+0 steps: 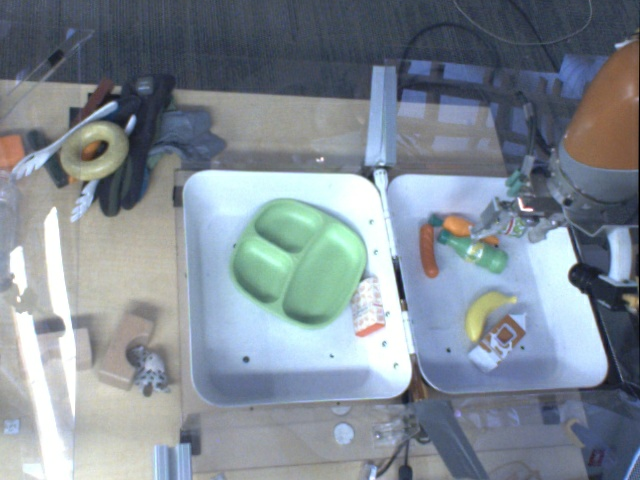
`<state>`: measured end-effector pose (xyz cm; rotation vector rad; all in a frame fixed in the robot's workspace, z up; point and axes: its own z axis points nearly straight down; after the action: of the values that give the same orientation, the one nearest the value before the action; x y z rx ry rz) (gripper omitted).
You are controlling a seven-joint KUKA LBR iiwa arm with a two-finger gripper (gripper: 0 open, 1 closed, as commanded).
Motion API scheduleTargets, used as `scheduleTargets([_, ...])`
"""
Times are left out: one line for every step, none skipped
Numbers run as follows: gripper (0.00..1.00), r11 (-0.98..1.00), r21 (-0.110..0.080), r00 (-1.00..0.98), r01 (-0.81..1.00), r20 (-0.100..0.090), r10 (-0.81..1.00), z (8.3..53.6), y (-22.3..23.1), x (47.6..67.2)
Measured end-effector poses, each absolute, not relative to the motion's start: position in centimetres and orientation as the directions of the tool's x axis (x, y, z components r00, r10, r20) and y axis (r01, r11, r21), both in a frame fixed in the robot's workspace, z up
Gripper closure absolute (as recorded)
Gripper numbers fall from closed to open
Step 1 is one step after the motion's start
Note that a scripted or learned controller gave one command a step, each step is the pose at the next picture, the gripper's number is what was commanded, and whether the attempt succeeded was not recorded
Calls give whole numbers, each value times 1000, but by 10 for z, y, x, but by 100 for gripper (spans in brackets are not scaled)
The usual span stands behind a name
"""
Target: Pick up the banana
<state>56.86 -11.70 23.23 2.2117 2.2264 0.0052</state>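
Though short, yellow curved banana [489,312]

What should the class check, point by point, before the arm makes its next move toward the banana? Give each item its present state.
1. Banana lies in the right bin, top uncovered: ok.
2. Gripper over the banana: not ok, it is nearer the green bottle.
3. Room around the banana: not ok, the small carton touches it.
4. Finger opening: cannot tell.
5. Nothing held already: cannot tell.
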Motion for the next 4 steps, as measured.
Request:
scheduleTargets([0, -96, 10, 96, 995, 1, 995, 117, -106, 525])
scheduleTargets([0, 99, 17, -99, 995, -3, 995, 90, -114, 514])
scheduleTargets([0, 179, 19, -179, 984, -6, 984, 90, -104, 493])
scheduleTargets([100, 182, 26, -182, 983, -5, 983, 102, -102, 496])
